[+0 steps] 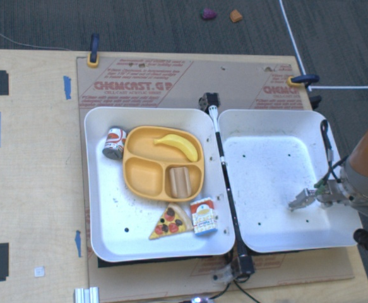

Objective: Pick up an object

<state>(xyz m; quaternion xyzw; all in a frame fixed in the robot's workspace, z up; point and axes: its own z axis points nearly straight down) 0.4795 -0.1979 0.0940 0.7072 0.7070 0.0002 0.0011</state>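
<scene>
Right, from my feed I see the arm [363, 163] coming in from the right edge, with its gripper [300, 200] low over the right bin [266, 131], close to that bin's right wall and a little below its middle. Whether its fingers are apart or closed I cannot tell at this size; I see nothing between them. The white floor under and around the gripper is speckled and carries a few small dark holes.

Everything I could pick sits in the left bin [101, 188], well apart from the gripper. A yellow divided plate [133, 153] takes up the upper middle of that bin. A banana [178, 145] lies in the plate's top compartment, and a brownish sausage-like piece [180, 181] lies in the lower right compartment; the lower left compartment is bare. A small red and white can [113, 142] lies tipped on its side just beside the plate's upper left rim. Below the plate, a toy pizza slice [169, 222] points toward the lower left, and a small red and white carton [203, 216] sits just beside it on its right, near the bin's right wall.

Both bins rest on a brown board [146, 81] held by clamps at its top corners.
</scene>
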